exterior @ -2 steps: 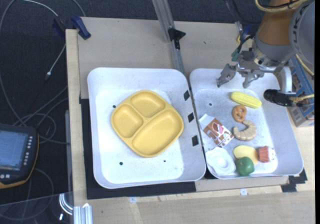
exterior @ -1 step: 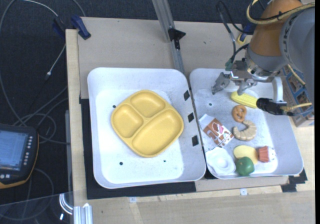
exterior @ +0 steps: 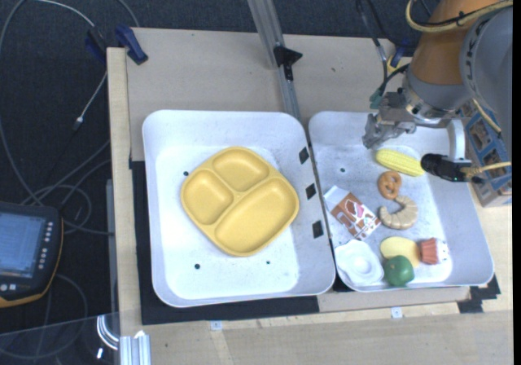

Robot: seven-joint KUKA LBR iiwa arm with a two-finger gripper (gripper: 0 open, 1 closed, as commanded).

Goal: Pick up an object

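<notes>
Hovering gripper [exterior: 381,132] over the right bin's [exterior: 342,135] back, just beside the corn cob [exterior: 399,161] (finger state impossible to tell); approaching, needing descent onto the cob.

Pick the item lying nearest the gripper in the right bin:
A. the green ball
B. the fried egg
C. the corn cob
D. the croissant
C: the corn cob lies just below the gripper at the far end of the right bin, while the other toys sit nearer the camera.
</notes>
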